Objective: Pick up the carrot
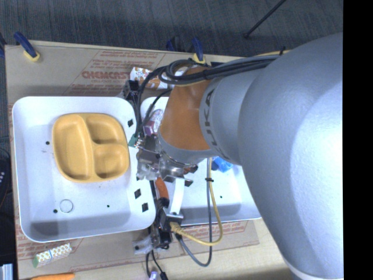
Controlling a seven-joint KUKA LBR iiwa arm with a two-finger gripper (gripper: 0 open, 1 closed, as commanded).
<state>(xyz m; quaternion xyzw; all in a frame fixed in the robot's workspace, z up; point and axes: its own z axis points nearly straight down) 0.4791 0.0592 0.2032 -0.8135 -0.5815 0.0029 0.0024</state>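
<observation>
A small orange piece, apparently the carrot (161,188), shows just under the gripper (157,177) at the left edge of the right bin (233,212). The gripper's metal head sits directly over it and hides most of it. I cannot tell whether the carrot is held or simply lying below the gripper. The grey arm with its orange band (183,121) covers most of the right bin.
The left bin (29,156) holds a yellow divided plate (90,146). A blue object (221,165) peeks out beside the arm in the right bin. A purplish item (153,120) lies near that bin's top left corner. Cables (198,241) hang over the front edge.
</observation>
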